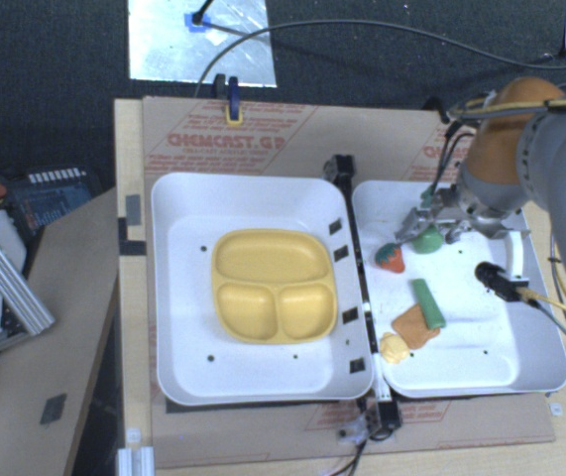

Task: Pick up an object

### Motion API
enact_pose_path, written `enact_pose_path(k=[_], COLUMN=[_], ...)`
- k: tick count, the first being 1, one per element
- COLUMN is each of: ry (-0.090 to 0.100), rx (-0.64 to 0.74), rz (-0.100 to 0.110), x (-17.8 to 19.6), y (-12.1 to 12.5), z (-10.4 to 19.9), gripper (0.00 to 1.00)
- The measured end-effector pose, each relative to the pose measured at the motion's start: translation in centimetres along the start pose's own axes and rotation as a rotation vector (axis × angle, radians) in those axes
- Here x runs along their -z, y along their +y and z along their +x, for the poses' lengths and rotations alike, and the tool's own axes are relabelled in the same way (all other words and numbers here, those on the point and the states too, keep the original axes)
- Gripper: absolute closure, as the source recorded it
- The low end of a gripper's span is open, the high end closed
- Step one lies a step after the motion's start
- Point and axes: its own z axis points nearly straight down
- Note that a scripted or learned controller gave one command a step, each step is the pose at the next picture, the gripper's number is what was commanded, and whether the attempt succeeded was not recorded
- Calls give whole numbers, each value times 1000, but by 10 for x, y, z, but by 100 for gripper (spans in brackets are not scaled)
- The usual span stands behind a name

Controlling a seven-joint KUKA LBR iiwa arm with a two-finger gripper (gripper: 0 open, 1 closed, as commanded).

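Nothing lifted yet: the jaws (423,228) hover at the right bin's (535,370) eleven o'clock, by a green piece (427,241); their grip I cannot tell.

On the brown board (263,132) that lies under my two bins I read red lettering that looks like "CHEMCAST GP", printed large just behind the left bin. More red print runs in smaller slanted lines around it and again at the board's far right corner and along its near edge, but those lines are too small and blurred for me to make out.
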Motion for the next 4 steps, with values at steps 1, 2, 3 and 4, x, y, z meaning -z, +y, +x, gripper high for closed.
enact_pose_path(k=[1,2,3,4], ry=[0,-1,-1,0], rx=[0,-2,-2,2], rz=[-5,-7,-7,-4], x=[12,72,120,134], y=[2,-5,-8,-7], z=[0,-3,-10,-10], gripper=[100,100,100,100])
